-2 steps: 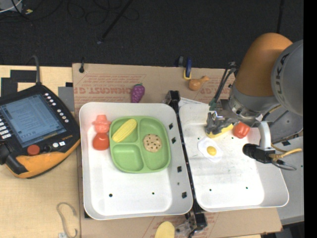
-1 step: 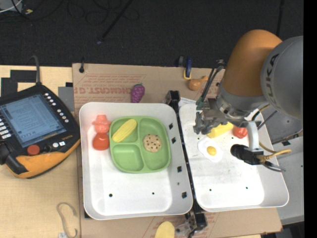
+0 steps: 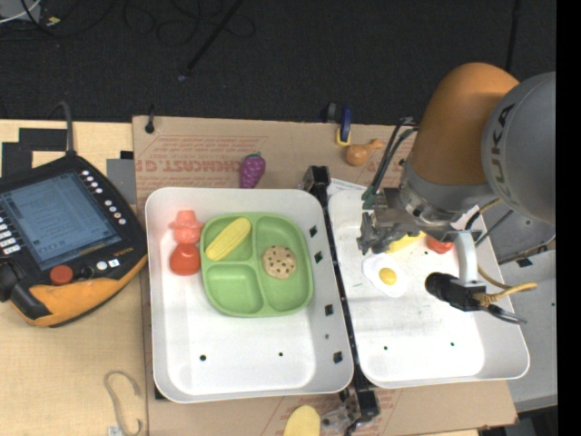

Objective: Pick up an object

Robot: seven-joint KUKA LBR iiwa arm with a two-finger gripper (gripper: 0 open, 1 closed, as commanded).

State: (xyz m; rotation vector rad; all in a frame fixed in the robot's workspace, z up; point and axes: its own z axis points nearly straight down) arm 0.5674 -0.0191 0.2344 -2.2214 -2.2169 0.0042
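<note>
My gripper [image 3: 372, 236] hangs low over the upper left part of the right bin [image 3: 436, 352], just above a toy fried egg [image 3: 386, 274]. A yellow piece [image 3: 406, 241] lies right beside the gripper, partly hidden by the wrist. A small red piece [image 3: 440, 242] sits a bit further right. In the left bin [image 3: 236, 361] a green divided plate [image 3: 241, 293] carries a corn cob [image 3: 226, 237] and a cookie [image 3: 280, 262]. A red and pink toy [image 3: 185, 242] stands to the plate's left.
A teach pendant [image 3: 64, 234] rests on the bench at far left. Behind the bins lie a purple grape bunch [image 3: 252, 169] and a tan toy [image 3: 360, 152] on cardboard. A yellow object [image 3: 302, 420] sits at the front edge.
</note>
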